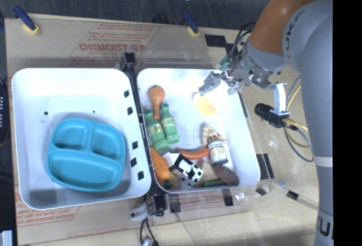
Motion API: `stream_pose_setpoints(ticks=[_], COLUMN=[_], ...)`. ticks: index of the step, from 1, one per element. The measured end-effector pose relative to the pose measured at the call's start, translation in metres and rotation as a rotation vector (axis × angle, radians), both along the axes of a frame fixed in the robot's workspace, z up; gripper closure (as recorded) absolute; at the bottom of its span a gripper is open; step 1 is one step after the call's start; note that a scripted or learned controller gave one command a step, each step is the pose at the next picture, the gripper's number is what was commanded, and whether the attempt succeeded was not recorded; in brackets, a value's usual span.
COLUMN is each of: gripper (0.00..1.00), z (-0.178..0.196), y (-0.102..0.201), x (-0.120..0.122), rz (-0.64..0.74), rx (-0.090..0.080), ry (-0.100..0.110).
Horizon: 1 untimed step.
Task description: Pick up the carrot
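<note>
The carrot [160, 164] is orange and tapered. It lies in the right bin [186, 78] along the left wall, near the front corner, with its tip toward a black-and-white cube [190, 171]. My gripper [219, 86] hangs over the bin's far right part, well away from the carrot. Its fingers are spread open and nothing is between them. A pale yellow rounded item [205, 106] lies just below the gripper.
The right bin also holds a drumstick [156, 95], two green bottles [162, 126], an orange sausage [194, 153], a small labelled bottle [218, 149] and a brown piece [227, 174]. A blue divided plate [87, 152] sits in the left bin [34, 83].
</note>
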<state>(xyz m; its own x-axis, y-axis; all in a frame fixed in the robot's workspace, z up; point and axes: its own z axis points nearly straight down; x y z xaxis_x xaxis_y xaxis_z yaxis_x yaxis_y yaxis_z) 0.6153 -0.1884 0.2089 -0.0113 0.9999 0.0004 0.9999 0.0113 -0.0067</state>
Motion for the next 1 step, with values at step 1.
stream_pose_setpoints(ticks=[1], gripper=[0.0], z=[-0.0875], y=[0.0745], x=[0.0243], rz=[-0.19], rx=[0.002], ry=[0.007])
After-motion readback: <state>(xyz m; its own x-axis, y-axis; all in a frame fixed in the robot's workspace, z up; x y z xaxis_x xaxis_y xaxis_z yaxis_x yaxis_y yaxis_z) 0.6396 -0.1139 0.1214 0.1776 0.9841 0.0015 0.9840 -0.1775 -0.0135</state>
